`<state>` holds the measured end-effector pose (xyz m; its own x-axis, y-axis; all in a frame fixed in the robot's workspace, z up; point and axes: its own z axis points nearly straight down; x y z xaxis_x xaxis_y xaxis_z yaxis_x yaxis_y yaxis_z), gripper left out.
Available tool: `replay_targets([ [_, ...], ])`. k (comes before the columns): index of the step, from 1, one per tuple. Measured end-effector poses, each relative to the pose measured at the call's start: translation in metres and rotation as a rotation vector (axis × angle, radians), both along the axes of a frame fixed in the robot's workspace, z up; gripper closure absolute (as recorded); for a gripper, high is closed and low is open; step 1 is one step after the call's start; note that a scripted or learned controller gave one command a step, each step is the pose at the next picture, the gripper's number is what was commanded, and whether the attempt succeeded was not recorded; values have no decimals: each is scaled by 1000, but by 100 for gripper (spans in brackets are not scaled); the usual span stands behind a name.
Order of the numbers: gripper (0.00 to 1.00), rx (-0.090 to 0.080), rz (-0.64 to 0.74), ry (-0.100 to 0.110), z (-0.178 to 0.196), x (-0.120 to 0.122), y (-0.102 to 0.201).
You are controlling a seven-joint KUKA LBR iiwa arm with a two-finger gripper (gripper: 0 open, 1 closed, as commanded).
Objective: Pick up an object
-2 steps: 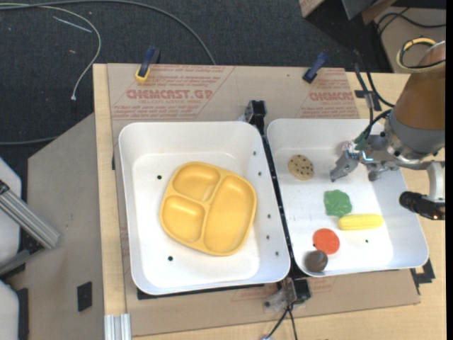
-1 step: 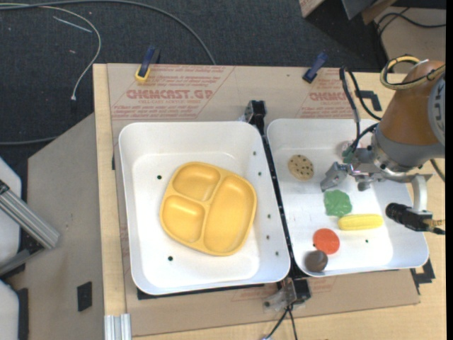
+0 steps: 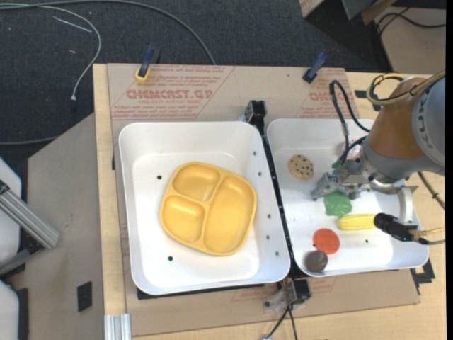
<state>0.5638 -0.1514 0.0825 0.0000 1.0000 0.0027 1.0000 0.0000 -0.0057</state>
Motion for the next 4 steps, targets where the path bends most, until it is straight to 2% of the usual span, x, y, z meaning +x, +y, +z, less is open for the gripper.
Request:
replay_targets([
  [1,100,-1,0,-6,14,2,0],
  [2,100,-5,0,-12,75,7,-8],
  [4,100,-4,2,-11,161,1,-7],
])
